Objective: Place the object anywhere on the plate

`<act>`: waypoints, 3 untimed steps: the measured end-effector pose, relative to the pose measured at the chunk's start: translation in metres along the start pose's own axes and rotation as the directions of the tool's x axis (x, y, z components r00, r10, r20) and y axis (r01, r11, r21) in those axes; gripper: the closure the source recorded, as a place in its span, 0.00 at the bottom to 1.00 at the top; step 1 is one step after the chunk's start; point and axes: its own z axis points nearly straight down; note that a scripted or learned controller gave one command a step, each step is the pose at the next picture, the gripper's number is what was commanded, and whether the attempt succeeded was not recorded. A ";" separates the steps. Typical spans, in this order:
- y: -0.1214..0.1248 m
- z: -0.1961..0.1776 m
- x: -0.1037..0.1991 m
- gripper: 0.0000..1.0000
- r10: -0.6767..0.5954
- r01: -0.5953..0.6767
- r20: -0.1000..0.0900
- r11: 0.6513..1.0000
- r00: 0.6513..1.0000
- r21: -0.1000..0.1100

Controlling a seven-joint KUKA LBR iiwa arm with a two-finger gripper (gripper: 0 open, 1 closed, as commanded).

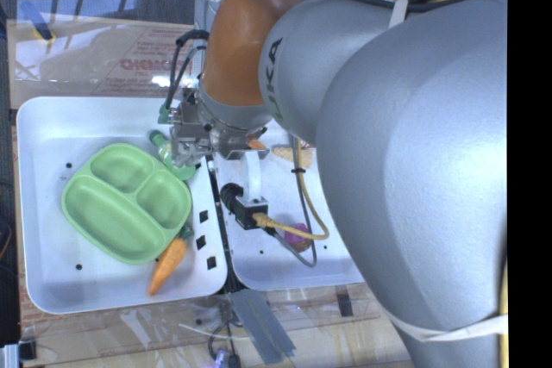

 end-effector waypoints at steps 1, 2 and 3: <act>0.000 0.000 0.000 0.00 0.000 0.000 0.000 1.000 1.000 0.000; 0.000 -0.009 0.000 1.00 -0.007 0.007 0.001 1.000 1.000 0.002; 0.000 -0.009 0.000 0.00 -0.007 0.007 0.001 1.000 1.000 0.002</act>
